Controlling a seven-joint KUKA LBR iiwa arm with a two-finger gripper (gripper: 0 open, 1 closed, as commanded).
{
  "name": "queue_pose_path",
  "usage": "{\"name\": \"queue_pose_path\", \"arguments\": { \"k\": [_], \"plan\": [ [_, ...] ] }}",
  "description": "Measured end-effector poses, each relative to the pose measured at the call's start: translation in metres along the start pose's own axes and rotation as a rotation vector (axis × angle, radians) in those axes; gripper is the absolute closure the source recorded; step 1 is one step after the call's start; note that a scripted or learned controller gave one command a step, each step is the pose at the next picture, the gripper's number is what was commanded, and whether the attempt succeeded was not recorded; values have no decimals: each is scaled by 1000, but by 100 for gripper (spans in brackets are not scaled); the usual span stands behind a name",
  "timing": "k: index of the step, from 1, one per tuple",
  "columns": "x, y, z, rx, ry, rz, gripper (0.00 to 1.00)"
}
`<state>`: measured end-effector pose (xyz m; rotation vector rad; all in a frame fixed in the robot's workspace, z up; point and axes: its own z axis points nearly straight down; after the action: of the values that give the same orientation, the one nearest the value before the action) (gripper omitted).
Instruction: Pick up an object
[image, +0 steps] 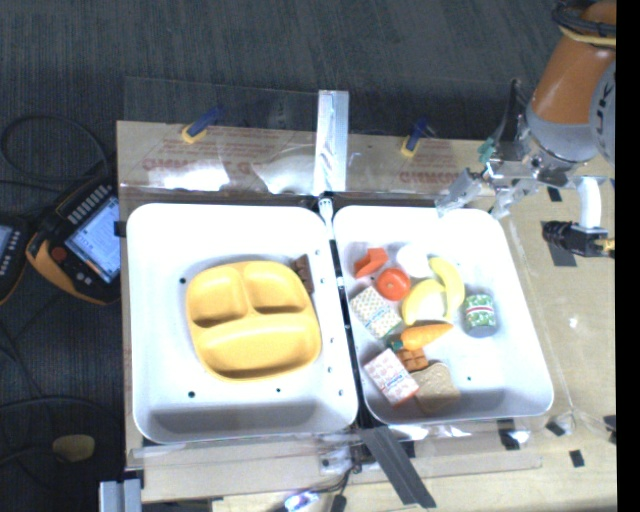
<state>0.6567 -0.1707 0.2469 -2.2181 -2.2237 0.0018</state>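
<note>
Camera view: gripper (478, 193) hovers over the far right corner of the right bin (520, 300), fingers spread, holding nothing. Toy food pile (420, 320) sits mid-bin, toward the near left of the fingers; banana (447, 282) is nearest, long axis far-to-near.

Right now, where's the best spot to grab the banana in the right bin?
Probably the banana at its middle, coming straight down, fingers spanning its narrow width. It lies flat and curved on top of the pile, its outer right edge facing bare bin floor.
</note>
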Motion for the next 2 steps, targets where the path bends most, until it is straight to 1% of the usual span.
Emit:
{"name": "queue_pose_path", "arguments": {
  "k": [1,2],
  "plan": [
    [-10,-31,124,1,-1,-116,0],
    [-25,-31,158,-9,-4,-155,0]
  ]
}}
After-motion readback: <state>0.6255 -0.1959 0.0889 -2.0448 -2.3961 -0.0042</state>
